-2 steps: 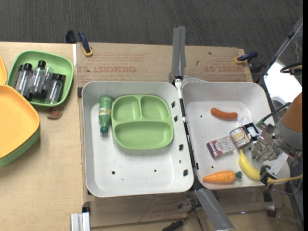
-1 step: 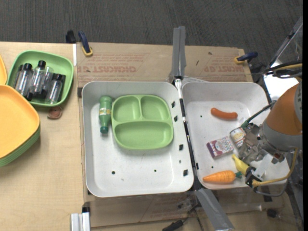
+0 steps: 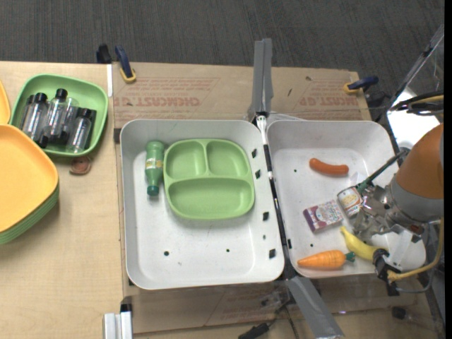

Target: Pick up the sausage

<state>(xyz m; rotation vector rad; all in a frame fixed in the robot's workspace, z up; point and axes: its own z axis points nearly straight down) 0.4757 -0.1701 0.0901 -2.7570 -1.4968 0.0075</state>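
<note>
The sausage lies in the right bin, toward its far side, with nothing touching it. The arm reaches in from the right. Its pincer is low in the bin, nearer than the sausage, close to a small pouch and a banana. I cannot tell if the pincer is spread or pressed together. I think the pick has not begun. Next the pincer needs to move farther back, get right over the sausage, then go down around it.

cardboard sheet, upside-down red "CHEMCUT" print
</note>
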